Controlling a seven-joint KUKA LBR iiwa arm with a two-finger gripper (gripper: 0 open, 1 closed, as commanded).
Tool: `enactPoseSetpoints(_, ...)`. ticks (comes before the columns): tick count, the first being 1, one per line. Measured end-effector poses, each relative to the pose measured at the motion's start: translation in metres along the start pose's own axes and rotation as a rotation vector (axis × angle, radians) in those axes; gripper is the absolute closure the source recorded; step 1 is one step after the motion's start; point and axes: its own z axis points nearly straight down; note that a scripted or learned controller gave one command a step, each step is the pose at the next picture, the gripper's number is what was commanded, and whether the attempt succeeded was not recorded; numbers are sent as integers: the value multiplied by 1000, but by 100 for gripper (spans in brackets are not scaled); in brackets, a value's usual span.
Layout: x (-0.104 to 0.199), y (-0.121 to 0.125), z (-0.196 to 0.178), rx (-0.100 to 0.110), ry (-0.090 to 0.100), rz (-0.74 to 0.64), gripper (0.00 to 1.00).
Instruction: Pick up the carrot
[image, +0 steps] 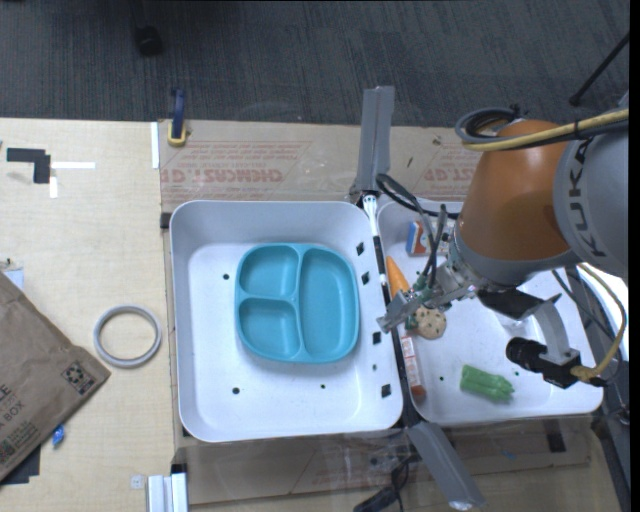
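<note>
The carrot (397, 276), small and orange, lies lengthwise against the left wall of the right bin (560, 400). My gripper (402, 308) hangs directly over the carrot's near end, low in the bin, at the end of the grey arm with the orange band (510, 205). The arm's wrist hides the middle of the right bin. No object is visibly lifted.
A round speckled cookie (431, 321) lies just right of the gripper. A green item (487, 383) sits at the bin's front, and a thin red-brown stick (410, 362) runs along the divider. A blue-and-orange item (417, 237) lies at the back. The left bin (200, 400) holds a teal divided plate (298, 302).
</note>
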Motion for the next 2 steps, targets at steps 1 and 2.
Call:
enactPoseSetpoints(1,-26,92,17,-1,-1,-168,0)
enactPoseSetpoints(2,-62,58,-78,-1,-2,62,0)
